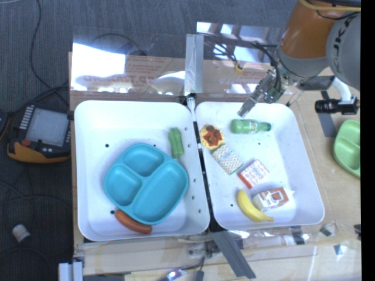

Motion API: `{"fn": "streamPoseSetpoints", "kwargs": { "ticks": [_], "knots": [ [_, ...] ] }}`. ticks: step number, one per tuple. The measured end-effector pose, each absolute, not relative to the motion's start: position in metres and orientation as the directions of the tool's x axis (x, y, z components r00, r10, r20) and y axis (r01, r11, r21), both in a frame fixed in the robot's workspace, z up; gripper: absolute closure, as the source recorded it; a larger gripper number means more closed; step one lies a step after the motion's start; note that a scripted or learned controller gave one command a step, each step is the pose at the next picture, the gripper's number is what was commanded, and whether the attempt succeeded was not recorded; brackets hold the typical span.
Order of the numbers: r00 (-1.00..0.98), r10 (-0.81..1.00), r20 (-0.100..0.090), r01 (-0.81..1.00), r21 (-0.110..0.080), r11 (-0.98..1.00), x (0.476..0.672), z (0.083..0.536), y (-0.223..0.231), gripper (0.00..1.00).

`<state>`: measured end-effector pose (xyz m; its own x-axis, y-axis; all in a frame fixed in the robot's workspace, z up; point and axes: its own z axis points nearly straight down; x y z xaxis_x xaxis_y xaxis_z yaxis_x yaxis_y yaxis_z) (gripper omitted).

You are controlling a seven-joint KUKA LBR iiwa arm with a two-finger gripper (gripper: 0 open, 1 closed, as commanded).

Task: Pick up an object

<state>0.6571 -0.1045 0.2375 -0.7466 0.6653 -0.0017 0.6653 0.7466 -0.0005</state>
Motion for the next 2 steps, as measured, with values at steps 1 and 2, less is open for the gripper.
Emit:
{"fn": "streamPoseSetpoints", "kwargs": {
  "ticks": [1,2],
  "knots": [
    [-0.926,0.378,-0.004,0.378,0.001,0.926,0.637,0.277,-0.099,1.00],
    [-0.969,0.247,-0.003,0.247,0.000,0.969,0.656,0.235,-0.097,1.00]
  ]
}}
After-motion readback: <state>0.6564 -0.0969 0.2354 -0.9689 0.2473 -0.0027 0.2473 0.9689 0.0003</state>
